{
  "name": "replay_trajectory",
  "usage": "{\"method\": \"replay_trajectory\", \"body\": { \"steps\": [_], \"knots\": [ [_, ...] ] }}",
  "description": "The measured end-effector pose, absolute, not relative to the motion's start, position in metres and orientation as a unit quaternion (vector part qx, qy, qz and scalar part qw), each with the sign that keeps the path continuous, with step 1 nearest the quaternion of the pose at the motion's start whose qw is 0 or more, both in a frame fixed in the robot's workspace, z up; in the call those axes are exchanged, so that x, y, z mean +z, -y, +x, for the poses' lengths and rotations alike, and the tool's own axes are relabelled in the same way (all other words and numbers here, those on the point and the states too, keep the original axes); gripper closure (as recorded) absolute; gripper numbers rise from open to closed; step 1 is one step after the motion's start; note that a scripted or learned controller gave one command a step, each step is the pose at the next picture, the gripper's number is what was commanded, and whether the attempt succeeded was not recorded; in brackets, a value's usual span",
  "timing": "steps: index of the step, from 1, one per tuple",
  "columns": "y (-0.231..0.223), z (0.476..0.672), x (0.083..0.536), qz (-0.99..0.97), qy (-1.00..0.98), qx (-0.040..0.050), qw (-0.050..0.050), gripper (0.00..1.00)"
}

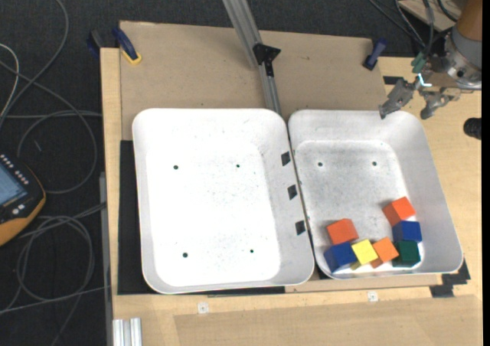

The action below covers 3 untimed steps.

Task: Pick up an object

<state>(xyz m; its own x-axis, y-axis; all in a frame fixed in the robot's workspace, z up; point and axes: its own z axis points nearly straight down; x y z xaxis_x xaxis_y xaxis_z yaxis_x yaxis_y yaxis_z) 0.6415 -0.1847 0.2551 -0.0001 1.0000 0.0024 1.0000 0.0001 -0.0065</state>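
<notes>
Several small blocks lie bunched in the near right corner of the right bin: an orange block, a yellow block, a blue block, another orange block, a second blue block, a green block and a small orange block. My gripper hangs above the far right corner of the right bin, far from the blocks. Its fingers are spread apart with nothing between them.
The left bin stands beside the right one. A grey metal pole slants in from the top to the gap between the bins. Blue clamps sit at the bench's far edge. Cables and a pendant lie on the floor at left.
</notes>
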Motion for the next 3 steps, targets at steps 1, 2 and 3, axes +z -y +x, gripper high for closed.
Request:
{"method": "replay_trajectory", "body": {
  "steps": [1, 2, 3],
  "knots": [
    [0.185, 0.642, 0.259, -0.706, 0.708, 0.0006, 0.001, 0.00],
    [0.178, 0.634, 0.203, -0.707, 0.707, 0.0017, 0.003, 0.00],
    [0.185, 0.634, 0.156, -0.707, 0.707, 0.0018, 0.003, 0.00]
  ]
}}
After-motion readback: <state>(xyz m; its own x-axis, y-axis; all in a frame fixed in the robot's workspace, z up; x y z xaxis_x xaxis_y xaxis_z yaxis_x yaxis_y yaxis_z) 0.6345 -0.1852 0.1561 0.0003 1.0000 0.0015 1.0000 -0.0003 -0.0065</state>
